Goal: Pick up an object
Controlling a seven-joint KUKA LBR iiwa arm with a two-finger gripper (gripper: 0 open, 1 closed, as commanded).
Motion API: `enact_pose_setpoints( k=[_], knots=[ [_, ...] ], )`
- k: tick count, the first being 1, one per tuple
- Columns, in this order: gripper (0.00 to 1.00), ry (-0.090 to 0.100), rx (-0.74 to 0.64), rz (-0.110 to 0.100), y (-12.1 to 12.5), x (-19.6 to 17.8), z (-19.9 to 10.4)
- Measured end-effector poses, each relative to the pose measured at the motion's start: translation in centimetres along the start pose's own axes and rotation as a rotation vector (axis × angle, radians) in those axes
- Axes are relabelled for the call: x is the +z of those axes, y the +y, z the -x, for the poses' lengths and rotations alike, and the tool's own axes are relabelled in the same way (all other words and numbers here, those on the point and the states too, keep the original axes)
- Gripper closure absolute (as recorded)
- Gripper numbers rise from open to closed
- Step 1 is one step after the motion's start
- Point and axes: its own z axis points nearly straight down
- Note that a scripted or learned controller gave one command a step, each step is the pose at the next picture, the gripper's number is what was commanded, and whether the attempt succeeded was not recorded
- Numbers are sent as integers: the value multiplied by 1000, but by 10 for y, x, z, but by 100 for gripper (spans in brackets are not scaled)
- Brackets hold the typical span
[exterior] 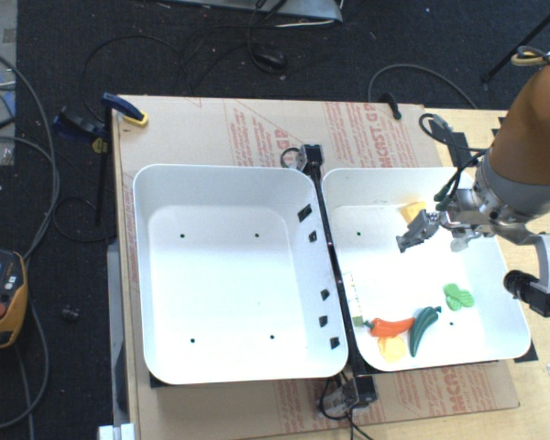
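My gripper [437, 236] hovers over the upper part of the right bin [504, 351], open, with nothing between its fingers [412, 236]. A small yellow object [412, 212] lies just above and left of it, near the bin's back wall. Toward the front of the same bin lie a green piece [457, 296], a dark teal elongated object [424, 326], an orange carrot-like object [391, 325] and another yellow piece [392, 346] tucked beneath the orange one. These front objects are well below the gripper in the view.
The left bin [156, 246] stands beside the right one, with a black divider [328, 255] between them. Both sit on a cardboard sheet [257, 126]. Cables and a blue and yellow clamp [124, 110] lie beyond the bench.
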Motion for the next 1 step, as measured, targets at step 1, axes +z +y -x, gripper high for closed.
enact_pose_setpoints(
  k=[1],
  knots=[
    [0,1,-5,-1,43,5,-73]
  ],
)
